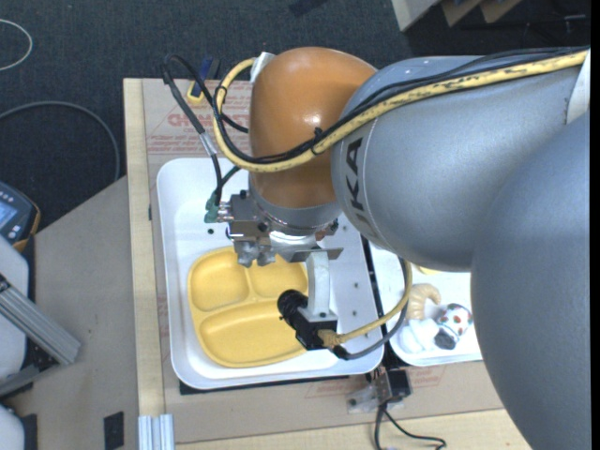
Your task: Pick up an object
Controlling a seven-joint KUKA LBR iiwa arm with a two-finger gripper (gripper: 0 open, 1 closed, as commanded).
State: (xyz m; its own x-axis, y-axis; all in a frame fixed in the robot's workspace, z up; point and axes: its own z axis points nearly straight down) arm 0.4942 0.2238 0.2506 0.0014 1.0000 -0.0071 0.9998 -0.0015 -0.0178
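A yellow divided plate [234, 309] lies in the left white bin [178, 251], toward its front. My arm's orange wrist band [298, 120] and grey body hang over the bin's middle. The gripper [267, 251] comes down right at the plate's back edge, near the ridge between its compartments. The wrist above it hides how its jaws stand. A black cable fitting [298, 319] lies over the plate's right side.
The right bin [412, 345] holds a small white toy with dark and red spots [450, 324] and a pale curved piece [419, 298], mostly under the arm. Cables run over the bin's back left corner. A small black connector [389, 384] sits at the bench's front edge.
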